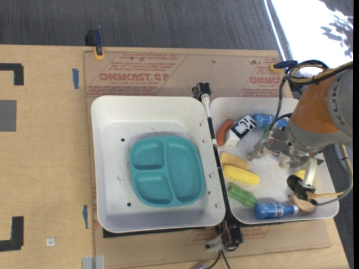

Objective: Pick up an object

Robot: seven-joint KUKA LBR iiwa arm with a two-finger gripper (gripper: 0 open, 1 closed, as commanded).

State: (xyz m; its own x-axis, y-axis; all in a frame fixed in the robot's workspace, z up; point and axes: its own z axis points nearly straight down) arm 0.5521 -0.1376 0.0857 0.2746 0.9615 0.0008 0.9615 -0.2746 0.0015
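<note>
Your gripper (277,152) hangs over the right bin (269,188) — spread or closed, I cannot tell. The toy corn (242,176) lies just left of it, toward the divider. It looks light, stiff and slick — pinch it across its narrow middle.

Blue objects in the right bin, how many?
2: one blue object at the far wall, another along the near wall beside the green toy. The arm may hide more.

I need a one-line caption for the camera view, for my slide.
The tool over the right bin beside a corn cob; a teal divided plate in the left bin.
</note>
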